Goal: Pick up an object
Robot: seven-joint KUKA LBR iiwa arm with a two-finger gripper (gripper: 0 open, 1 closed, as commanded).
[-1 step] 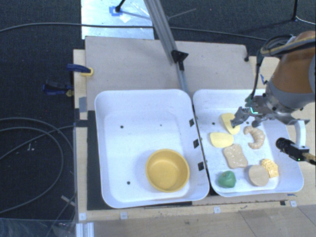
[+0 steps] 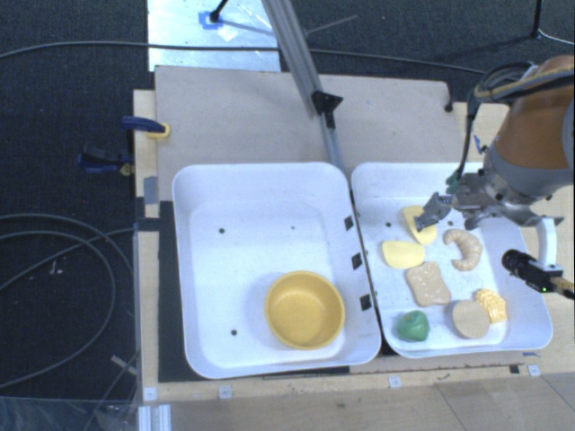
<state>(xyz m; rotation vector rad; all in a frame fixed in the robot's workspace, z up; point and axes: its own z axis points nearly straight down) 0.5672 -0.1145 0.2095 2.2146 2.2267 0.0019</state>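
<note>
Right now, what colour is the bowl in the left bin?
Yellow; the bowl shows best in the camera view.

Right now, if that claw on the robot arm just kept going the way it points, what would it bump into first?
Probably the pale yellow piece in the right bin: the gripper points down and left, right at its edge. Height above it is unclear from this view.

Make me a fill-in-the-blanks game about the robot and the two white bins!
1. The yellow bowl sits in the ____ bin of the view.
2. The round toy at the near edge of the right bin is colored ____.
3. The gripper hovers over the ____ bin of the view.
4. The band above the robot's wrist is colored ____.

Missing words: left; green; right; orange
</note>
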